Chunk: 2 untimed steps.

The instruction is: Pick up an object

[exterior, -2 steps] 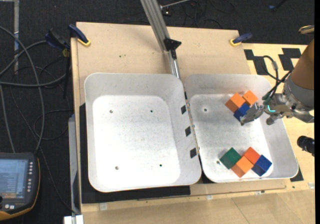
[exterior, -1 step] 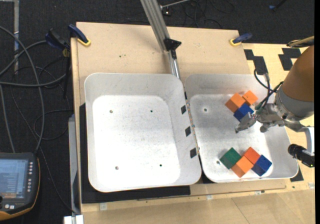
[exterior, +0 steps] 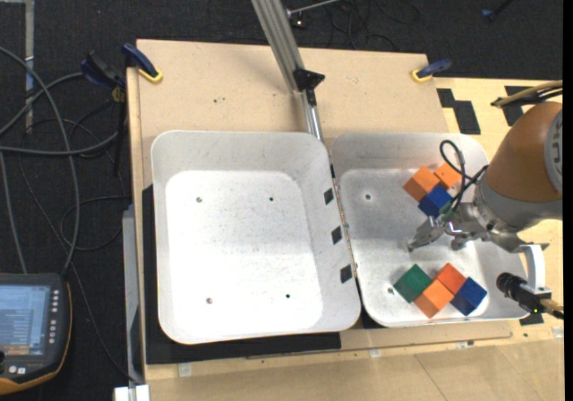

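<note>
While cables (exterior: 54, 135) trail over dark carpet beside the tan bench (exterior: 233, 86), the tool (exterior: 436, 235) hangs, fingers spread.

Tan bench (exterior: 233, 86) bears two white bins (exterior: 242, 229) side by side.

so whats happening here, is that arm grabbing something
A grey and orange arm reaches in from the right over the right bin, its gripper low between two clusters of blocks. An orange block and a blue block sit just above it; a green block, two more orange ones and a blue one lie below. Nothing shows between its fingers. The left bin sits beside it.
</note>
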{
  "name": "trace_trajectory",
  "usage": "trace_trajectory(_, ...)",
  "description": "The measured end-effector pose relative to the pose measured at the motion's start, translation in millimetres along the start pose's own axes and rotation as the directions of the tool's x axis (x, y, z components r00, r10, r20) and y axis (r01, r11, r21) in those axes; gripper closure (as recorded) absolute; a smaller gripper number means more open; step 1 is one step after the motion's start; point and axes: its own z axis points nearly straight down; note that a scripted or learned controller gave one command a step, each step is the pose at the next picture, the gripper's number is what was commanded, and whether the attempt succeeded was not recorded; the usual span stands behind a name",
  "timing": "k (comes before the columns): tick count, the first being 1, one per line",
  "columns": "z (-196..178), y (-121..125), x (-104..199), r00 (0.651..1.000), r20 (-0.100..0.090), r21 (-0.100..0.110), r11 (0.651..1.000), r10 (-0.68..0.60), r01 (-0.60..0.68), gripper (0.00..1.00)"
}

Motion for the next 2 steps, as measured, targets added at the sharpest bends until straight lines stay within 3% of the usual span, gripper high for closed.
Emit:
trace_trajectory(1,-13.7,1.6,-0.7,1.000,0.002,-0.007,1.000,0.000,0.000,1.00)
trace_trajectory(2,-65.9,-6.0,3.9,1.000,0.004,-0.011,1.000,-0.003,0.003,1.00)
